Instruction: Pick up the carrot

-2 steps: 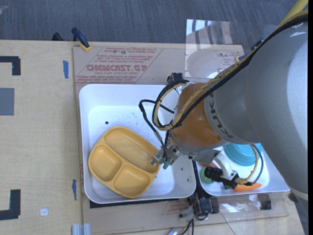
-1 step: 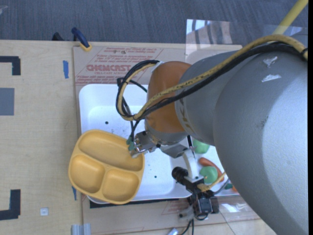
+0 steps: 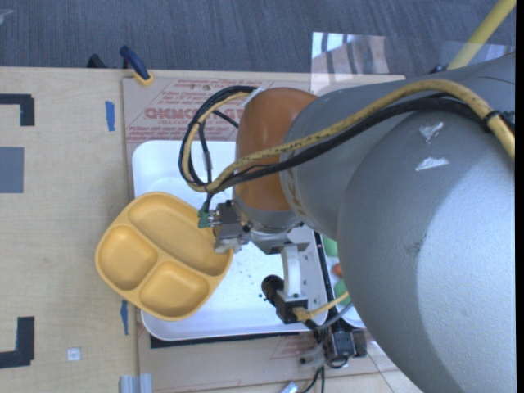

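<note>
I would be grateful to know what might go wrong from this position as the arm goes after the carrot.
1. The arm covers much of the white bin, so this view cannot confirm a carrot grasp.
2. The yellow divided tray overhangs the bin's left rim, right beside the wrist; a sideways move could push it out.
3. The looped cables hang low and might snag.

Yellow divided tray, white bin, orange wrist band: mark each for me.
Yellow divided tray (image 3: pixel 155 256): camera view, ridge between its compartments.
White bin (image 3: pixel 160 164): camera view, bare floor near its upper left corner.
Orange wrist band (image 3: pixel 266 129): camera view, its upper curved face.
</note>
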Tool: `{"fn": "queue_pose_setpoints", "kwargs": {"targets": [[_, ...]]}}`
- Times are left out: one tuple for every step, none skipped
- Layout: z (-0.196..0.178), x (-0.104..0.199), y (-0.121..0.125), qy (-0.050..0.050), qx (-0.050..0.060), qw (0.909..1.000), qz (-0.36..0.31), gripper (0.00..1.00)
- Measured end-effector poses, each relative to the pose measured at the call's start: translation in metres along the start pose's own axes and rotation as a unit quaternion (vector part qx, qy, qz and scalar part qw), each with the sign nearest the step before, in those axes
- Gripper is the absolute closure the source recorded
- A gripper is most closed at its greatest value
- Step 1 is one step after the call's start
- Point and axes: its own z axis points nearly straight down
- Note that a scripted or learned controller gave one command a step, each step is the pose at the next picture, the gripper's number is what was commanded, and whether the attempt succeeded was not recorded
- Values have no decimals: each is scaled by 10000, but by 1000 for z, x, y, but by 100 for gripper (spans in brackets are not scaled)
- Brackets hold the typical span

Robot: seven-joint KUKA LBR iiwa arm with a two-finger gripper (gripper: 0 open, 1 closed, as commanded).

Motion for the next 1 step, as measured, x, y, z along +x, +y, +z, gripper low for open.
{"fn": "queue_pose_setpoints", "kwargs": {"targets": [[-39,18,5,1,9,9851,1720,100]]}}
